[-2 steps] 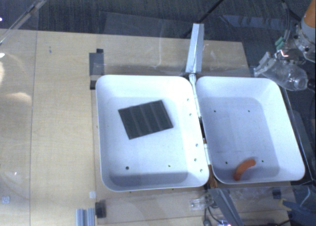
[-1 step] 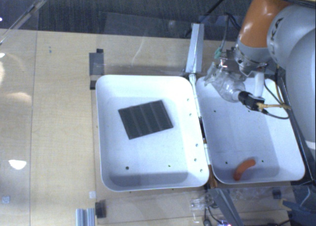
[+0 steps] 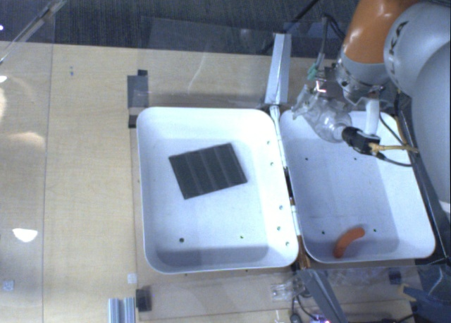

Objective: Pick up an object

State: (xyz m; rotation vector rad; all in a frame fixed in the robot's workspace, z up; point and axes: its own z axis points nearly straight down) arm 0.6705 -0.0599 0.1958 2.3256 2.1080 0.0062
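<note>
Grey arm's two-finger gripper [image 3: 318, 111] hovers over right white bin [image 3: 394, 194], far corner; jaw state can't tell. Small orange sausage-shaped object [image 3: 349, 241] near front wall. Dark ribbed rectangular pad [image 3: 208, 170] in left white bin [image 3: 158, 230].

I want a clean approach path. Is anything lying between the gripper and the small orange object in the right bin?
Nothing visible does. The gripper hangs over the far end of the right bin, and the orange object lies near its front wall, with bare white floor between them. The dark ridged pad is in the left bin.
</note>
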